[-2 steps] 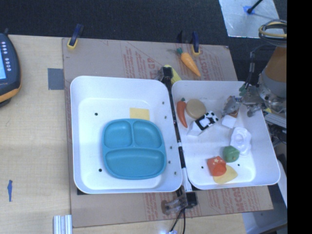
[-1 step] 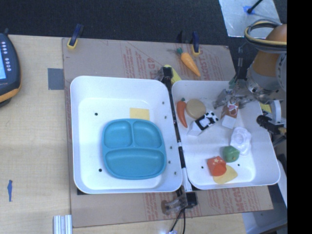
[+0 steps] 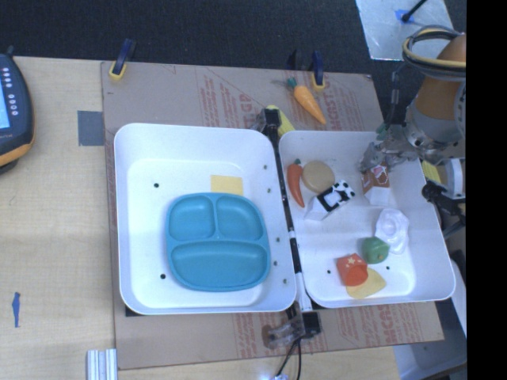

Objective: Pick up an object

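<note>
You are early in the pick: the pincer (image 3: 380,163) sits low over the far right corner of the right-hand shallow white bin (image 3: 428,291), right at a small reddish-brown packet (image 3: 379,178), but nothing is visibly lifted. From this slanted view you cannot tell how the pincer is set or whether it has anything in it, so treat the grasp as not yet shown. What remains, judging from this, is to secure that packet and raise it clear of the bin.

The packet lies just beneath the pincer, near the bin's far wall. Its long axis looks to run roughly from the far side toward the near side, though it is small and partly covered, so that reading is uncertain.

Other candidates lie in the same bin: a long orange-red pepper-shaped toy (image 3: 295,184) beside the left wall, long axis running far to near; a round tan disc (image 3: 318,175) touching it; a small black-and-white block (image 3: 336,197); a crumpled clear-white wrapper (image 3: 392,229); a green lump (image 3: 375,249); and a red piece (image 3: 352,269) resting on a yellow slice (image 3: 369,285).

The left bin (image 3: 131,212) holds a blue divided plastic plate (image 3: 218,241) and a yellow square (image 3: 227,184). An orange toy carrot (image 3: 307,104) lies out on the table (image 3: 55,236), pointing diagonally.
</note>
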Action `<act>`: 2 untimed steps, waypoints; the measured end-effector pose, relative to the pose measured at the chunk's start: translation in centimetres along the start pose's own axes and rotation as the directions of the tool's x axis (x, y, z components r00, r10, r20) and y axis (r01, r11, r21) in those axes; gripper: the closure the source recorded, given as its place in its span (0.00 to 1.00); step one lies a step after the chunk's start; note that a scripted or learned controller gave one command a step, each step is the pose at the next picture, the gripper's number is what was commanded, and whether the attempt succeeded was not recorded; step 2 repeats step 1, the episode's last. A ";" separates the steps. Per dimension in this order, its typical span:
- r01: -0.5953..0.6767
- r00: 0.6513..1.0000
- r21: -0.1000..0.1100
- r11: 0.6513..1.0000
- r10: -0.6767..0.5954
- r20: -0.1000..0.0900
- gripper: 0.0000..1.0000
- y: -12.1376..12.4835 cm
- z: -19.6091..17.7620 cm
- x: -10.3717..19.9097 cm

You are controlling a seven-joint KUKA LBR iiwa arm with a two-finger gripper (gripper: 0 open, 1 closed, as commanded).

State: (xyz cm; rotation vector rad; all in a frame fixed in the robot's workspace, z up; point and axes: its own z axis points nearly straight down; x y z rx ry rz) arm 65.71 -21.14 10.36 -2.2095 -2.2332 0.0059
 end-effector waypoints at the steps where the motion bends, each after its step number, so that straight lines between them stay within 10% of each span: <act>1: 0.001 1.000 0.000 1.000 -0.001 -0.005 1.00 0.1 -2.3 7.9; 2: 0.001 1.000 0.000 1.000 -0.001 -0.005 1.00 0.1 -2.3 7.9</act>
